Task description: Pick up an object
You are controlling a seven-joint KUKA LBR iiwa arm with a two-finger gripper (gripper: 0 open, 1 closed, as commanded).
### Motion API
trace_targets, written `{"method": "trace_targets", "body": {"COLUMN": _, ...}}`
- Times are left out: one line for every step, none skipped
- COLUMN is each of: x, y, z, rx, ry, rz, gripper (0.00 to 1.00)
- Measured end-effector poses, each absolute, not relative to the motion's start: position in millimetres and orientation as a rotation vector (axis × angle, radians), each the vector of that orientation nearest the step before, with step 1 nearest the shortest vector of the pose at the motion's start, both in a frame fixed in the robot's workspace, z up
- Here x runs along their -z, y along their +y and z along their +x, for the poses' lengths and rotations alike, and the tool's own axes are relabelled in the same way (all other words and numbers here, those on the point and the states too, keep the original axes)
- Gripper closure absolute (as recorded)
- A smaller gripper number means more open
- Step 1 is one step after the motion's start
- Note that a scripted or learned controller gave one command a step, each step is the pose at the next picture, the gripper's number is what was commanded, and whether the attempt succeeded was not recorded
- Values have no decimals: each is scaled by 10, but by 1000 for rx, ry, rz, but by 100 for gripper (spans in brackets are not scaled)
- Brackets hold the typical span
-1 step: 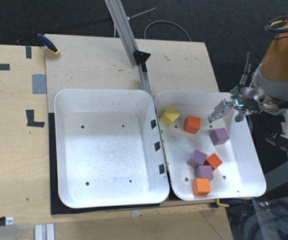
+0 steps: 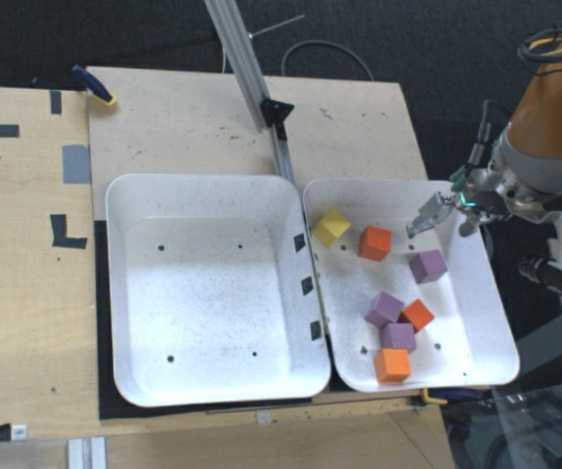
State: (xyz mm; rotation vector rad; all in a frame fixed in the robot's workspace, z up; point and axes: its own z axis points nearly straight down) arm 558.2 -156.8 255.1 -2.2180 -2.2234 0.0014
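Where the right bin lies, 7 small cubes, yellow, orange, purple.

A blue and yellow clamp is seen at the upper left. A metal pole is slanted across the top centre, beside a black cable loop.

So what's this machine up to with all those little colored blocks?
A robot arm reaches in from the right, its end effector hanging over the right bin, near the upper purple cube and an orange cube. It holds nothing. A yellow cube and more purple and orange cubes also lie in that bin.
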Motion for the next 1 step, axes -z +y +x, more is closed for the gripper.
{"method": "trace_targets", "body": {"x": -2115, "y": -1566, "z": 5590, "rx": -6, "ry": -2220, "rz": -2217, "gripper": 0}}
